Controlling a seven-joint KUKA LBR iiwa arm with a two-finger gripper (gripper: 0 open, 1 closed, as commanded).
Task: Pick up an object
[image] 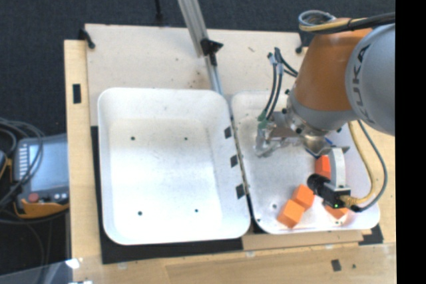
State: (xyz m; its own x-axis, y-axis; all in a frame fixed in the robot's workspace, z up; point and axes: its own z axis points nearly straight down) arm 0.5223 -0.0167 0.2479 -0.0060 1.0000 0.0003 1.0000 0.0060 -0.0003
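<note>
The end effector [267,140] hangs low over the right bin [266,206], its grip state impossible to tell, while two orange blocks [297,205] lie near it at the bin's near right.

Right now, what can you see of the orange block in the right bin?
The orange block looks like two boxy pieces set end to end, or one long block with a step; I cannot tell which. Matte, plain orange, plastic or foam by appearance. It lies flat and diagonal on the floor of the right bin, near the front edge, apart from the gripper above it.
</note>
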